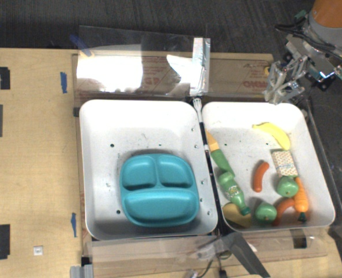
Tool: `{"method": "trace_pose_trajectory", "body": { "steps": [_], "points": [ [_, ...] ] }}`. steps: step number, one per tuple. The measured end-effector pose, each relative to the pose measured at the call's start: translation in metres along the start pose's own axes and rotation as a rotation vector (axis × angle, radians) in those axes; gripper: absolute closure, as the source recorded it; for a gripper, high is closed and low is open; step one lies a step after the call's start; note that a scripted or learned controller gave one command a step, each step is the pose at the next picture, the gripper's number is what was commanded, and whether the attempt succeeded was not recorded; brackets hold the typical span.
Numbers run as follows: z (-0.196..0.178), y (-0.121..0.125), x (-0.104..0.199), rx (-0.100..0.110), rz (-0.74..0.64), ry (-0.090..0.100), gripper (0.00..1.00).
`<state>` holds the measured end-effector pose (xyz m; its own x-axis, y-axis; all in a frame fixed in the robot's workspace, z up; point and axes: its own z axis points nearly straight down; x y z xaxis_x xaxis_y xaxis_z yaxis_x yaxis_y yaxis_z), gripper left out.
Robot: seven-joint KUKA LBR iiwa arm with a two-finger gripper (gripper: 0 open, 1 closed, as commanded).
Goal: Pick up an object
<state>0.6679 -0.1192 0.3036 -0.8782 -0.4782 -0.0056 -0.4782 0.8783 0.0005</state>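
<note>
Right bin sits below-left of the pincer, which hangs over the bin's far right corner; whether it's open or closed I can't tell, and nothing visible in it. Left bin, further left, carries a teal tray. Nearest candidate is the banana, just below the pincer, long axis running left-to-right with a slight downward tilt. Orange sausage lies further down, roughly upright. My read: short descent toward the banana.
</note>
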Motion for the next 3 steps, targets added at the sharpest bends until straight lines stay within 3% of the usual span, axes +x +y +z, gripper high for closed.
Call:
{"method": "trace_pose_trajectory", "body": {
  "steps": [1,2,3],
  "points": [
    [0.033,0.041,-0.022,-0.001,0.011,0.000,1.00],
    [0.013,0.061,-0.034,0.004,0.017,-0.007,1.00],
    [-0.002,0.052,-0.027,0.004,0.045,-0.006,1.00]
  ]
}}
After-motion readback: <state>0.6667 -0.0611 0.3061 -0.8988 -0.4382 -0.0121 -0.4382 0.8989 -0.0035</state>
